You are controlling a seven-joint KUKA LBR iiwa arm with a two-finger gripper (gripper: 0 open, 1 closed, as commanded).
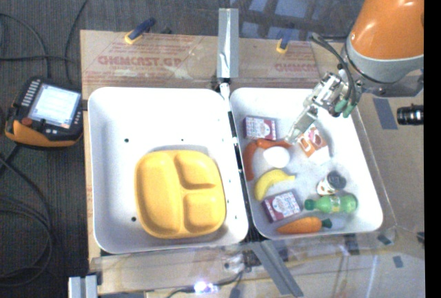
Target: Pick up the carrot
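Carrot (pixel 301 225) lying at lower edge of right bin (pixel 368 172), beside green bottle (pixel 333 204). Gripper (pixel 301 130) hovering upper right, well apart from it; finger state impossible to tell.

Board (pixel 138 62) reads "CHEMCAST GP" (faint red print)

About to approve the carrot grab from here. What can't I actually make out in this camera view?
- Gripper: too small and slanted; whether the fingers are open cannot be told.
- Carrot: its right end meets the green bottle; touching or apart is unclear.
- Red item: partly covered by the white item; shape unclear.
- Box label: too small to read.
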